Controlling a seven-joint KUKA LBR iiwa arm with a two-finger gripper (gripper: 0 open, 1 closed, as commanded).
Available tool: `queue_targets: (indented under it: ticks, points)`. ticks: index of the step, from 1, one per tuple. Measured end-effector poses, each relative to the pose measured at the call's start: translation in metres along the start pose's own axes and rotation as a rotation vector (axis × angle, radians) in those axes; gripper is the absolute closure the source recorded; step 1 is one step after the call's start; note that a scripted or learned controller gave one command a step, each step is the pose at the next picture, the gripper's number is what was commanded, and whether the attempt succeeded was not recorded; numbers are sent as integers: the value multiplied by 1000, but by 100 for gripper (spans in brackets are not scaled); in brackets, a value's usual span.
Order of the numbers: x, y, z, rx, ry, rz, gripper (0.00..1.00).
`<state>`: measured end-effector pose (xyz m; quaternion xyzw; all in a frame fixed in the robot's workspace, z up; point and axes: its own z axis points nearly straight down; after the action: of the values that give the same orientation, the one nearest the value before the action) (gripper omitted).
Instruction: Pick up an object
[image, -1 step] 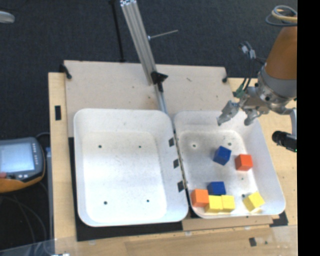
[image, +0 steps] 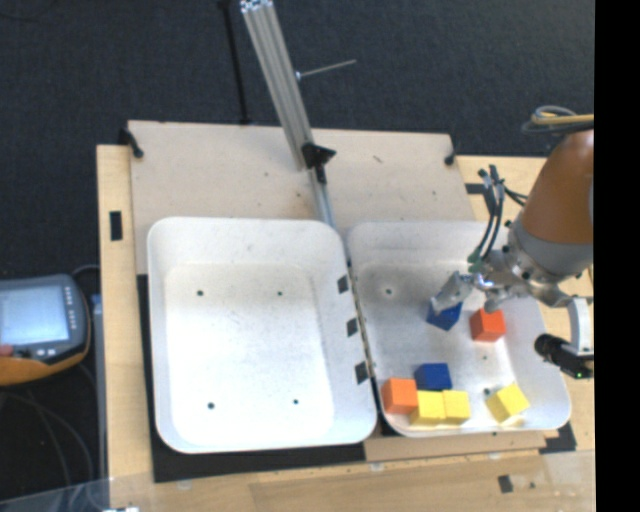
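A small blue block (image: 444, 316) sits tilted in the right-hand shallow white bin (image: 400, 255), near the bin's middle, and the two-finger gripper (image: 462, 292) is at it. One grey finger (image: 449, 293) slants down onto the block's upper left side; whether the block is truly clamped between the fingers, or how far apart they stand, cannot be told from this angle. Just to the right of the blue block, close but apart, lies a small orange-red cube (image: 488, 325). Nearer the front edge of the same bin rests a cluster: a second blue cube (image: 433, 376), an orange cube (image: 401, 393) to its left, two yellow cubes (image: 443, 406) side by side just in front of it, and another yellow cube (image: 508, 401) further right, turned at an angle. The grey arm with its orange band (image: 562, 195) enters from the right, over the bin's far right corner. The left-hand white bin (image: 160, 250) lies alongside, their walls touching.
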<state>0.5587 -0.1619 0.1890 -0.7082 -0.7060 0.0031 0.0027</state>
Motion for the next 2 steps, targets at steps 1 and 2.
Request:
queue_targets:
  ticks: [1,2]
  points:
    - [-33,-16,61,-32,-9,-8,0]
    - [-6,87,67,-16,-2,-9,0]
